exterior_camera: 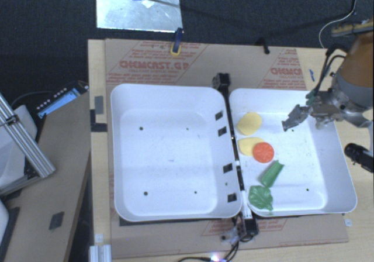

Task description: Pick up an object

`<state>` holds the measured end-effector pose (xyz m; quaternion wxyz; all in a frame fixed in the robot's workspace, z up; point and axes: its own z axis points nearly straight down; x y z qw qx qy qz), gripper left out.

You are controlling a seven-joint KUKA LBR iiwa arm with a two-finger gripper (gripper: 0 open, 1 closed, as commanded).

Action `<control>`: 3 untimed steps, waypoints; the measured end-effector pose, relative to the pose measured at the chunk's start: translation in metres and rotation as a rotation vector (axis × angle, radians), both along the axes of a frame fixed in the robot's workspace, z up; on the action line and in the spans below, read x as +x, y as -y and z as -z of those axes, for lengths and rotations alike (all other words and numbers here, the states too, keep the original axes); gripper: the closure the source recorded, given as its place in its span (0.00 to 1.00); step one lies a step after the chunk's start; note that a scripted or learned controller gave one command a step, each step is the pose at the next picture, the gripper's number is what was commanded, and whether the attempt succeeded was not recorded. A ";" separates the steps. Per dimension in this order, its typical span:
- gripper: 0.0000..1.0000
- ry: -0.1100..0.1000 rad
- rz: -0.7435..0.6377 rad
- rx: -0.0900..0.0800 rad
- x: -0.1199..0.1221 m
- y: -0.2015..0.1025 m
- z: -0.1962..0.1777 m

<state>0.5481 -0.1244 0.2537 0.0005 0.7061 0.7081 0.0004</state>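
**Nothing Picked Up Yet**

So far the pincer (290, 121) hangs over the right bin (336, 155), near its upper right part, and nothing sits between its tips. Whether the tips are apart or together, I cannot tell; they look small and dark from up here. The grey arm (350, 88) comes in from the right side.

Down and to the left of the pincer lie the toys, all along the left side of the right bin. A pale yellow round piece (249, 123) is the nearest one. Below it an orange-red round piece (263, 152) rests on top of another yellow piece (248, 146). Further down is a green stick shape (271, 173), and a green leafy lump (260, 197) sits in the bottom corner.

The left bin (169, 150) is beside them on the table (52, 138).

I think the job has hardly begun. The pincer needs to move over a toy, go down, squeeze it and lift it.
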 end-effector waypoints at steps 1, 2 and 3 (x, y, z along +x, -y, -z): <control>0.00 -0.005 -0.004 0.002 0.019 -0.024 0.107; 0.00 -0.006 0.002 0.002 -0.006 -0.041 0.159; 1.00 0.001 0.001 0.000 -0.004 -0.039 0.145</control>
